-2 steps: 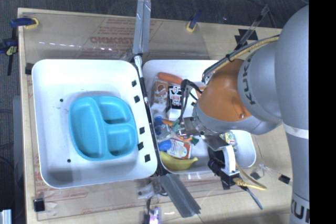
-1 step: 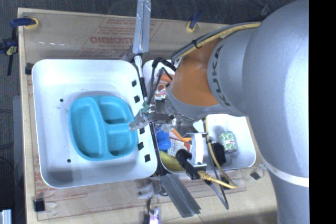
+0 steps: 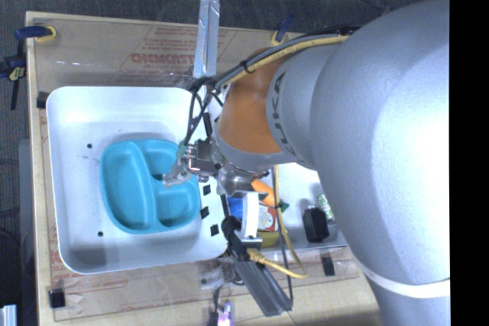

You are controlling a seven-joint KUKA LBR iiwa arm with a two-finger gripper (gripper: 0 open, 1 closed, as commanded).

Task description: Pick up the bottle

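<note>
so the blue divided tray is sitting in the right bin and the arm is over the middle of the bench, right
Not quite: the blue divided tray sits in the left bin, not the right one. The camera view shows it there, with the arm over the middle of the bench as you say.

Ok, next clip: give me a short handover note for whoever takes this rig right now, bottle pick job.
Tool: low over the right edge of the blue divided tray in the left bin; the view does not settle whether it is open or shut, and nothing shows in it.
Job's things: the arm covers most of the right bin. Beside it lie a blue and white item, something orange and a black item; I cannot say which, if any, is the bottle.
Done: no pick shows.
Left: find the bottle, likely in the right bin, grasp and lift it.
</note>
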